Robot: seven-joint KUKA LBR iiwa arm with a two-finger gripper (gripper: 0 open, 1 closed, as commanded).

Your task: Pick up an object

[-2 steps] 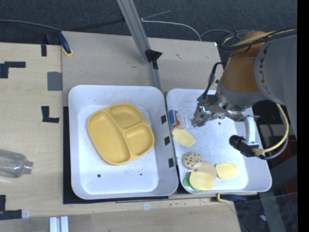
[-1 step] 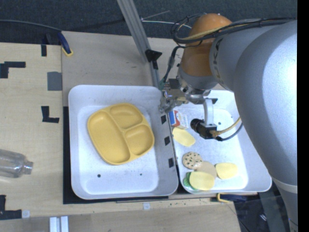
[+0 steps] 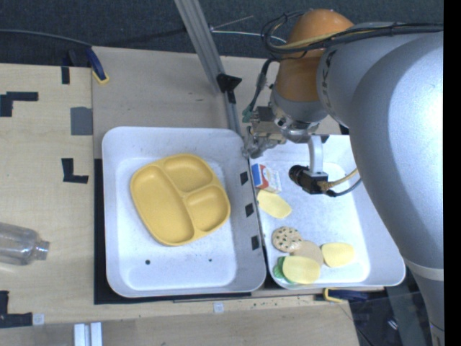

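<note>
My gripper (image 3: 253, 143) hangs over the far end of the divider between the two bins, at the top left corner of the right bin (image 3: 374, 244). Just below it lies a small red, white and blue packet (image 3: 265, 176). Nearer the front lie a pale yellow piece (image 3: 274, 205), a spotted cookie (image 3: 286, 238), a tan piece (image 3: 310, 251), a yellow-green piece (image 3: 301, 269) and another yellow piece (image 3: 337, 254). Nothing shows in the gripper's hold.
A yellow divided plate (image 3: 180, 197) lies in the left bin (image 3: 119, 193). A slanted metal pole (image 3: 202, 42) runs down to the bins' far edge beside the gripper. A clear bottle (image 3: 18, 244) lies on the bench at far left. A black cable plug (image 3: 308, 179) hangs over the right bin.
</note>
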